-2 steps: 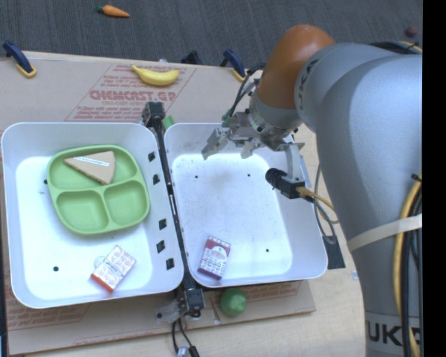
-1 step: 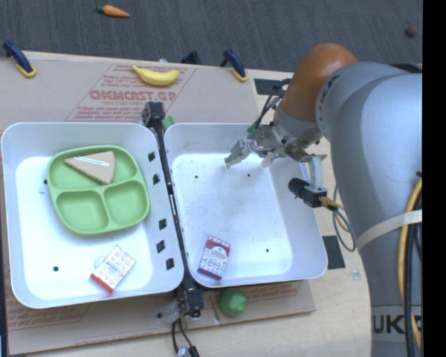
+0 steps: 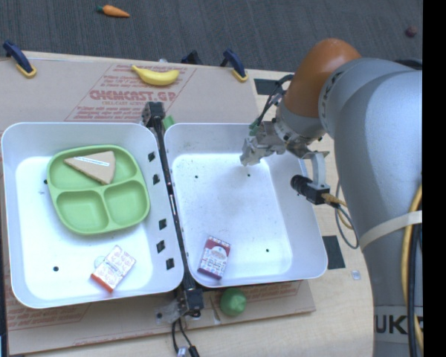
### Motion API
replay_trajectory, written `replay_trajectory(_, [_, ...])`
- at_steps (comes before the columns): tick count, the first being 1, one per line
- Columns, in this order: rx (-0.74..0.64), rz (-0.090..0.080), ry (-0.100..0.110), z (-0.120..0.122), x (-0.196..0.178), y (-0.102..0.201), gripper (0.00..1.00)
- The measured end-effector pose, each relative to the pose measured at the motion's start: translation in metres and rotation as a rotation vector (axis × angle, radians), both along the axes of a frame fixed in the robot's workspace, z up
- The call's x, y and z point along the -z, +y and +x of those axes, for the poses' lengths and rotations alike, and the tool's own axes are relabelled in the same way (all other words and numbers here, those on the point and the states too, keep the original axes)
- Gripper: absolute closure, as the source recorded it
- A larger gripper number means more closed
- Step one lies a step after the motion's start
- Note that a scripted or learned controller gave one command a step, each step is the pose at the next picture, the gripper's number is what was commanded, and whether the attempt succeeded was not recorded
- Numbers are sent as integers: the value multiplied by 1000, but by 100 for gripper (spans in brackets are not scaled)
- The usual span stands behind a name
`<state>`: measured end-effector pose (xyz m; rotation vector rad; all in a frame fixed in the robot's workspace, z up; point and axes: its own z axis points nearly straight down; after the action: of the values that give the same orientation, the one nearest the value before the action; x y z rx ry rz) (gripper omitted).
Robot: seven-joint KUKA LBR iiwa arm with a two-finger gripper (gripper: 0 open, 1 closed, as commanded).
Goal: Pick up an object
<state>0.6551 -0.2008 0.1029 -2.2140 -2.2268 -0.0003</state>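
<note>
Behind the bins (image 3: 230, 274), red "CHEMCAST" board lettering (image 3: 131, 95); gripper (image 3: 250, 155) grip state unclear.

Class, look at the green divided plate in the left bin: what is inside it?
The green divided plate holds one sandwich wedge in its top compartment. Both lower compartments show bare green. Whatever lies beneath the wedge is covered.

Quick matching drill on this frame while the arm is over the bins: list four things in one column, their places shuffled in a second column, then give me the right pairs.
Things:
1. sandwich wedge
2. red carton
3. banana
4. green ball

Places:
A. on the cardboard behind the bins
B. near front edge of the right bin
C. on the bench in front of the bins
D. top compartment of the green tray, left bin

Pairs: 1-D, 2-B, 3-A, 4-C
</note>
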Motion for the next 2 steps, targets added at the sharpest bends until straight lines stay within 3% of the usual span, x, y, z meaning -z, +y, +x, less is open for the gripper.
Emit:
replay_trajectory(1, [0,0,0,0,0,0,0])
replay_trajectory(2, [-2,0,2,2,-28,69,0])
